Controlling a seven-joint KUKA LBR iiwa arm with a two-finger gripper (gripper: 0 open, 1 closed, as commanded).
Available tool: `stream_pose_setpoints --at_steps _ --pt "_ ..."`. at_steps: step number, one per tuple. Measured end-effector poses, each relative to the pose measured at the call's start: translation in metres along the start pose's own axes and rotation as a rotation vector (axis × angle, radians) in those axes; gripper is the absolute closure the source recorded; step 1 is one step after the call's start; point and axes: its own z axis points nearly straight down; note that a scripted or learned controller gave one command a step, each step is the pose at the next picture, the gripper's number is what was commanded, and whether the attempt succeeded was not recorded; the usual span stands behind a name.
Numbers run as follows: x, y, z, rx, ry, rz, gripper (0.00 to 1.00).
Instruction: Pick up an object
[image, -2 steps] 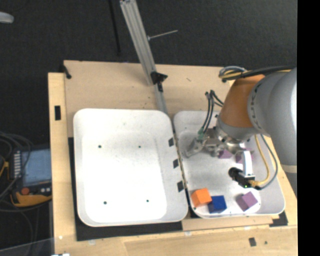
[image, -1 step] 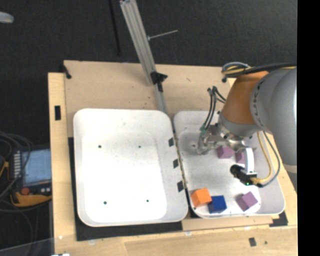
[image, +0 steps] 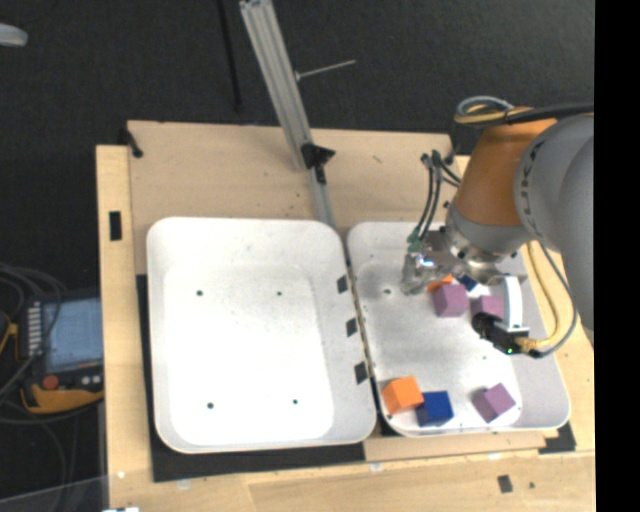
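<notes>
Bench (image: 250, 170) | right bin (image: 420, 360): orange (image: 403, 393), blue (image: 435, 408), purple cubes (image: 493, 401) | hand (image: 420, 272): grip cannot be told

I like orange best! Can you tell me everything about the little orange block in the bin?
The orange block is a small cube with plain, matte faces, like painted wood or foam, though I can't tell which. It sits flat on the floor of the right white bin, near the front left corner, turned a bit askew. A blue block sits right against its right side. The hand is farther back in the bin, well away from it.
</notes>
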Motion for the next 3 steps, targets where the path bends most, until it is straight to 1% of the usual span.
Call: stream_pose_setpoints --at_steps 1,2,3 --pt "0.001 0.01 -0.061 -0.002 -0.001 0.0 1.0" --pt "-0.001 0.012 -0.115 -0.001 -0.001 -0.001 1.0" --pt "0.058 -0.003 -0.11 0.006 0.001 -0.002 1.0"
